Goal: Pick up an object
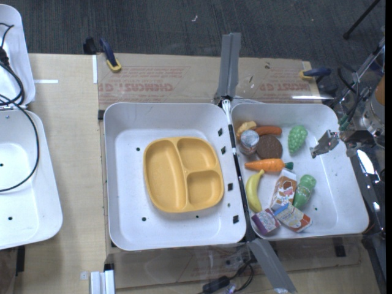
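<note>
Gripper [323, 143] hovering over right bin [343, 225], fingers apparently spread, pinching nothing (small, hard to see); green grapes [297, 138] lying just left, carrot [266, 164] farther left.

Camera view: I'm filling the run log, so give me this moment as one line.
stage: approach | gripper: over right bin, nothing visibly held | nearest: green grapes | left bin: yellow tray

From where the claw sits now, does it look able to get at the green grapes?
Probably yes. The claw hangs just right of the green grapes, with bare bin floor between them; the brown round piece lies on the far side.
</note>
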Robot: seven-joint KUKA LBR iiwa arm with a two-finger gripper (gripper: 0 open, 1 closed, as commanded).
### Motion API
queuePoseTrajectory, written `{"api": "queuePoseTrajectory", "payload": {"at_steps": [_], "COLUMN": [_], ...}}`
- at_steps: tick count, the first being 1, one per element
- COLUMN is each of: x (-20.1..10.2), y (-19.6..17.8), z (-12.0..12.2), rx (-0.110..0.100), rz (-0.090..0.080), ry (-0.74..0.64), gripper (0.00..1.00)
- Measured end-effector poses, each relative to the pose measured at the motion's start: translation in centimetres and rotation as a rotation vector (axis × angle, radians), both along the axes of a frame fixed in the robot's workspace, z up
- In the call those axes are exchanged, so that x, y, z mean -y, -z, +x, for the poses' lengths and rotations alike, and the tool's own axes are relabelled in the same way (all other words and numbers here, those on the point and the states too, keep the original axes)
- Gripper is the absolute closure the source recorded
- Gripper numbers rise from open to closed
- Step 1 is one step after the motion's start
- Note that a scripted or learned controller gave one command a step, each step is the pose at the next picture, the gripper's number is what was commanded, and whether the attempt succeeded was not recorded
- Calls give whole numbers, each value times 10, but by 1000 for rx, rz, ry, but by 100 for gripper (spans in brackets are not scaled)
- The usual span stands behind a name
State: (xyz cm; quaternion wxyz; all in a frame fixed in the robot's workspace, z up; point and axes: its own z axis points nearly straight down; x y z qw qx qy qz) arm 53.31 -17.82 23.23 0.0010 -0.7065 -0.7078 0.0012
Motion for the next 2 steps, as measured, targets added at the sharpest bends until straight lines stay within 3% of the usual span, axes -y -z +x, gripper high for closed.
{"api": "queuePoseTrajectory", "payload": {"at_steps": [1,2], "x": [-8,-56], "y": [141,140], "z": [30,-3], "rx": [1,5], "rz": [0,0], "ry": [110,45], "gripper": [0,0]}}
